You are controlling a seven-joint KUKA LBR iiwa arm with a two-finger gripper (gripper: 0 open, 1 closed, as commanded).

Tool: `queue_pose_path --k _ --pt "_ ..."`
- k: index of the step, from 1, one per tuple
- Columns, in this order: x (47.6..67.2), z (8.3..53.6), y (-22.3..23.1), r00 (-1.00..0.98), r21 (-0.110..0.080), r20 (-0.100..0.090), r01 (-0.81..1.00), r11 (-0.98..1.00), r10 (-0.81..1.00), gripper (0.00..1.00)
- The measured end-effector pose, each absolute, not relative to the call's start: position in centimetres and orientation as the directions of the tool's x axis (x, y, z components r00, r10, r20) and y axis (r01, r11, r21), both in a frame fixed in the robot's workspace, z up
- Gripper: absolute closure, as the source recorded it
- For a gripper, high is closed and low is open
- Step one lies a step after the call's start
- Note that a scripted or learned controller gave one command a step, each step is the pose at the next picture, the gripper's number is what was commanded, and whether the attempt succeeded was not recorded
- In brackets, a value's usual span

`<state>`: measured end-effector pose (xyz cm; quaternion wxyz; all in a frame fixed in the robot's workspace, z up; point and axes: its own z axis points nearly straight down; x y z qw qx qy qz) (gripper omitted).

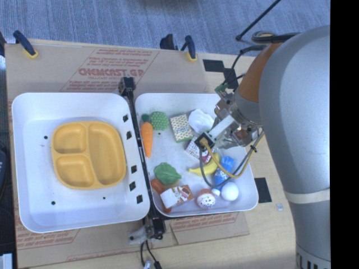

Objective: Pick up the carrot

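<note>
The carrot (147, 139), orange with a green top, lies lengthwise along the left wall of the right bin (168, 102), its green end pointing to the back. My gripper (220, 143) hangs over the right half of that bin, above a yellow banana (205, 168) and a blue item (226, 166). It is well to the right of the carrot and apart from it. The grey arm hides the bin's right wall.
A yellow divided plate (88, 153) sits in the left bin (28, 206). Around the carrot lie a green bumpy ball (159, 120), a checkered box (180, 127), a green leafy piece (167, 173), a red and white carton (176, 196) and a white egg (229, 192).
</note>
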<state>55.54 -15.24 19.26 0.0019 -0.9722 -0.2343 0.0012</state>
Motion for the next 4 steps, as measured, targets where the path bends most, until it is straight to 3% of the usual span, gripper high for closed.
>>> queue_pose_path --k 1,2,3,4 --pt "55.5 19.2 -15.2 0.889 -0.006 -0.002 0.457 -0.889 0.457 0.0" --pt "58.0 13.4 -10.8 0.979 -0.007 -0.007 0.206 -0.979 0.206 0.0" --pt "57.1 19.1 -2.6 0.977 -0.006 -0.004 0.211 -0.977 0.211 0.0" --pt "58.3 19.1 -1.3 0.979 -0.003 -0.004 0.204 -0.979 0.204 0.0"
